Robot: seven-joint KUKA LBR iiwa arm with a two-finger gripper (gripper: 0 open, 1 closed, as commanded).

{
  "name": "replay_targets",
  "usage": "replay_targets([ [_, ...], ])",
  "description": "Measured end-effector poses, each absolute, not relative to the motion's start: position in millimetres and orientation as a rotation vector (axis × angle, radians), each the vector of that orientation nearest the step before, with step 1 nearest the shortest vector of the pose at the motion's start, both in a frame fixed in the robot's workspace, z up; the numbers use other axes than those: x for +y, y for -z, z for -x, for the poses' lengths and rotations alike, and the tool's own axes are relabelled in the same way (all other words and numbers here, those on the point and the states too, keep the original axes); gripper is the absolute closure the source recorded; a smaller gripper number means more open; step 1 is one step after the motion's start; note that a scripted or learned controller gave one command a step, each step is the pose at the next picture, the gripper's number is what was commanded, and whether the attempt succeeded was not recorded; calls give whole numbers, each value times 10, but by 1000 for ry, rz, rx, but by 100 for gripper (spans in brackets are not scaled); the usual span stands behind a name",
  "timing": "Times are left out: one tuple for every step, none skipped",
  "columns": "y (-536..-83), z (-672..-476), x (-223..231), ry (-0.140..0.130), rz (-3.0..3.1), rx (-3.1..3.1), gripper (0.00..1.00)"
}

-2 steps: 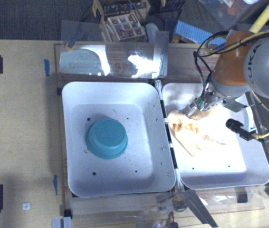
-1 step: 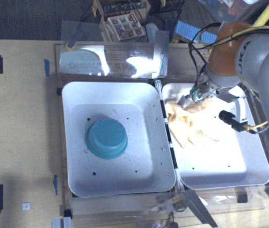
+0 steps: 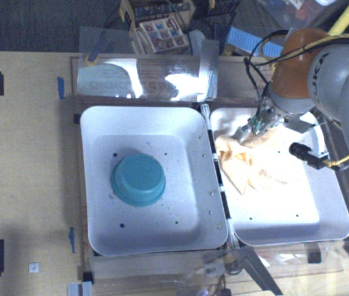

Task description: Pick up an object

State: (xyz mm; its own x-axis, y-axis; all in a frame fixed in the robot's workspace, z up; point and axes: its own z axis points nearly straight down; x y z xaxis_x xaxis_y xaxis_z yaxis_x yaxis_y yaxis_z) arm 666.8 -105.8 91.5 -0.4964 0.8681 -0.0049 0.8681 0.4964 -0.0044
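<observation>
A pale yellow cloth (image 3: 242,163) lies crumpled in the right bin (image 3: 298,217), spread from the bin's far left corner toward its middle. My gripper (image 3: 254,130) reaches down at the cloth's far edge, with its tips touching or just above the fabric. A teal upside-down bowl (image 3: 139,179) rests in the middle of the left bin (image 3: 100,134), well away from the gripper.
The grey arm with its orange band (image 3: 301,66) hangs over the right bin's far right corner. A black cable end (image 3: 304,153) sticks out over that bin. A shiny clear panel (image 3: 143,79) stands behind the left bin. Clutter lies beyond the bench.
</observation>
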Motion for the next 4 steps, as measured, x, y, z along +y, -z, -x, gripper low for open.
replay_targets([
  [-1864, -6416, -399, -3, -1355, 2828, 0],
  [-1857, -6299, -540, 0, -1719, 2629, 0],
  [-914, -6361, -990, -10, -1630, 2672, 0],
  [-914, -6361, -990, -11, -1630, 2671, 0],
])
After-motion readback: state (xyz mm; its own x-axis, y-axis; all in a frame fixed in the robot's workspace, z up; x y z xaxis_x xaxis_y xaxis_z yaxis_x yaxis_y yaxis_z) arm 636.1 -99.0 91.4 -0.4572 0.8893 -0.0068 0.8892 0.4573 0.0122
